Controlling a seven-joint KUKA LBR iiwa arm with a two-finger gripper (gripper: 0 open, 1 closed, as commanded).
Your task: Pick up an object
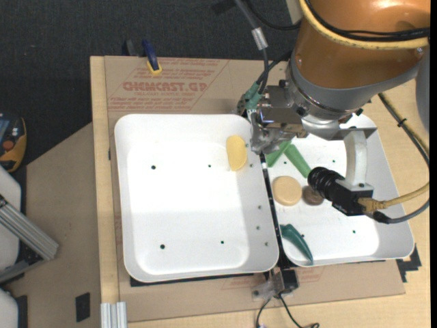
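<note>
Surface (177,80) first, since it's the biggest thing going: brown cardboard under two white bins, with the left bin (184,251) holding one pale yellow oval piece (236,153) right up near its right wall. The arm (362,39) comes in from the right and hangs low over the divider between the bins, wrist crowding the top left corner of the right bin (382,244). The tool (263,137) sits just beside the yellow piece, but whether it's open or closed is anyone's guess, the wrist hides that part. Right bin has a green stick (295,158), a tan disc (287,190), a small brown round bit (313,197) touching it, and a teal piece (295,239) near the front. Looks like the reach-and-descend step, nothing visibly grabbed yet. Next move probably calls for settling squarely over one item, likely the yellow piece or the green stick, without catching the bin wall.
</note>
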